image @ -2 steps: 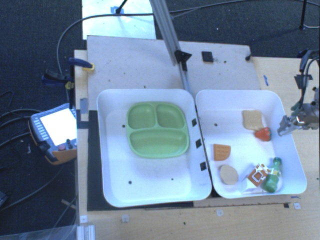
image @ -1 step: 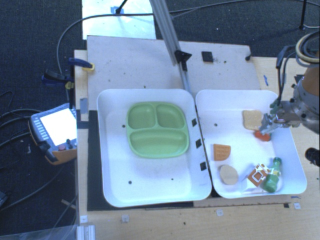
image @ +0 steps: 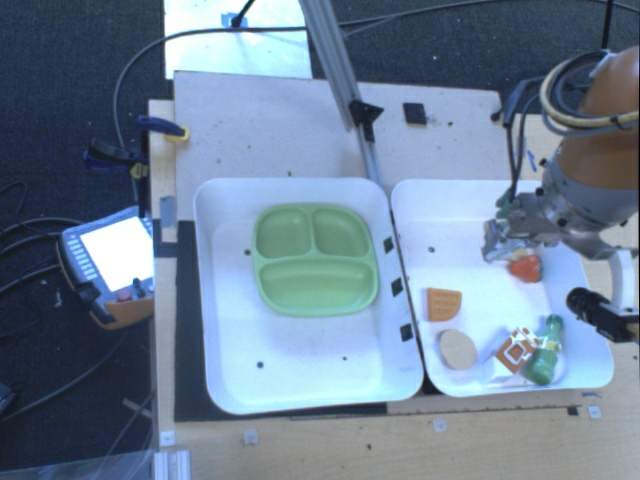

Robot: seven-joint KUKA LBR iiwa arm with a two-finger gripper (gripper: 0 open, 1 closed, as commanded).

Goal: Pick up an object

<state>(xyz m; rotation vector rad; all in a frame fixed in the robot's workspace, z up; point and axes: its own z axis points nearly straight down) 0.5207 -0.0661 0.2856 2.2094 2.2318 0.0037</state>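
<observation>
While low over right bin (image: 600, 368), pincer (image: 505, 243) just beside red item (image: 526, 267), touching or not unclear. Spread or pinching: cannot tell. Green plate (image: 315, 261) in neighbouring bin (image: 230, 368).

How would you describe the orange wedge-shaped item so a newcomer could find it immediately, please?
Look in the right bin, nearest the divide from the bin holding the green plate. The orange wedge lies just above a tan round disc, the bin's sole flat orange piece.
</observation>
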